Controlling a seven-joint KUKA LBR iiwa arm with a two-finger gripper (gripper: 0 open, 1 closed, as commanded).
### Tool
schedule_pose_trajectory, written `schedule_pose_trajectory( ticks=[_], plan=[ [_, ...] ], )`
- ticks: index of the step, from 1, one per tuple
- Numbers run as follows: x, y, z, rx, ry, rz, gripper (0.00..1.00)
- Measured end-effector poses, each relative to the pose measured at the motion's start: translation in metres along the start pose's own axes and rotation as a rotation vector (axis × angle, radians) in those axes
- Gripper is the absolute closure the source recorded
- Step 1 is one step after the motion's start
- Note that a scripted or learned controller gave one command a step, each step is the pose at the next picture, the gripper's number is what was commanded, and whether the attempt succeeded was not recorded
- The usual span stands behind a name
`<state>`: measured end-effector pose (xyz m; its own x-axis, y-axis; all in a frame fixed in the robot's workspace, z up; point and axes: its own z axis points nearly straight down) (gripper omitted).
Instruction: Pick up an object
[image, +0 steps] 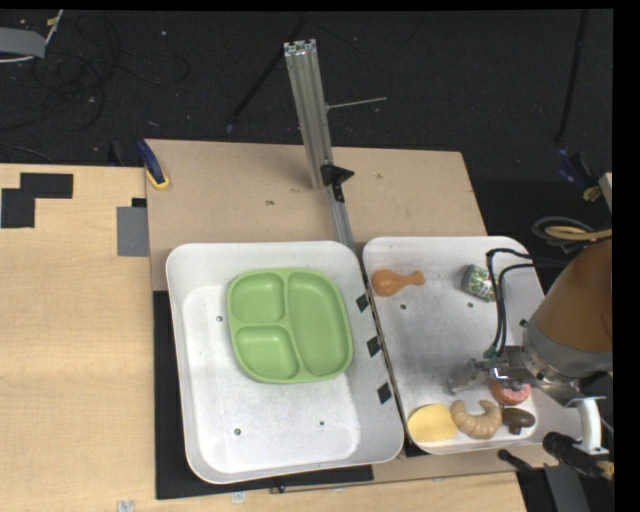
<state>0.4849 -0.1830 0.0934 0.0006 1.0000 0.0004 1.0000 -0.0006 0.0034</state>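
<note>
a tan shrimp-shaped toy (477, 419) lies at the right bin's (430, 330) near edge, touching a yellow piece (433, 424) and dark scraps. the gripper (478, 377) hovers just above, jaws apparently apart and empty. crowding could spoil the grasp, judging by the clutter.

Grey arm (570, 345) with orange band, black cable looping above, small metallic end effector (478, 375)
</note>
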Motion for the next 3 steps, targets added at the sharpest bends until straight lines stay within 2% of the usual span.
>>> schedule_pose_trajectory(
  ticks=[1,2,3],
  plan=[
    [-0.008,0.002,-0.013,-0.016,-0.02,0.008,1.0],
    [-0.007,0.006,-0.056,0.002,0.0,-0.002,1.0],
    [-0.013,0.008,-0.118,-0.001,-0.002,-0.002,1.0]
  ],
)
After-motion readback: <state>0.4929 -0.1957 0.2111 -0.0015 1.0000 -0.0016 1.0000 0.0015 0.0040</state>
